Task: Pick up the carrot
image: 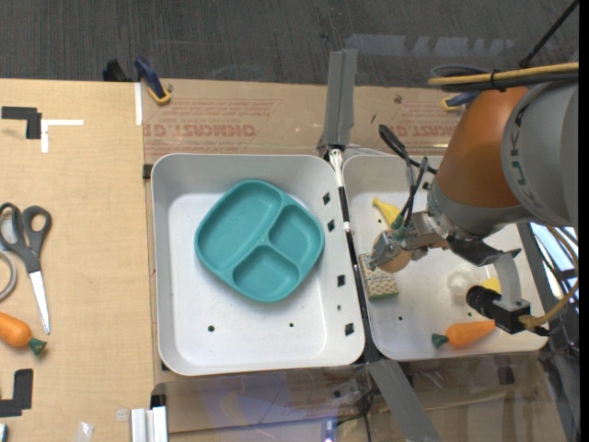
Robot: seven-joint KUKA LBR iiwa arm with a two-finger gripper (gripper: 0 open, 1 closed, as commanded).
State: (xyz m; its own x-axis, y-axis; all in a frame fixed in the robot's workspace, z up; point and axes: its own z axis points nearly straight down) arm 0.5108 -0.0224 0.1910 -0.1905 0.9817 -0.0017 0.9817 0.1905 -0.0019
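Gripper (394,250) low in the right bin (416,339), can't tell if it holds anything, sponge (381,281) just under it, carrot (466,333) at four o'clock from it, well apart

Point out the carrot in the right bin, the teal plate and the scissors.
carrot (469,332): camera view, mid-body of the orange root.
teal plate (260,239): camera view, centre dividers.
scissors (35,279): camera view, on the blades.

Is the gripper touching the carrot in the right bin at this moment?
Apart. In the camera view the gripper hangs over the sponge at the right bin's left side, while the carrot lies near the front edge with bare white floor between them.
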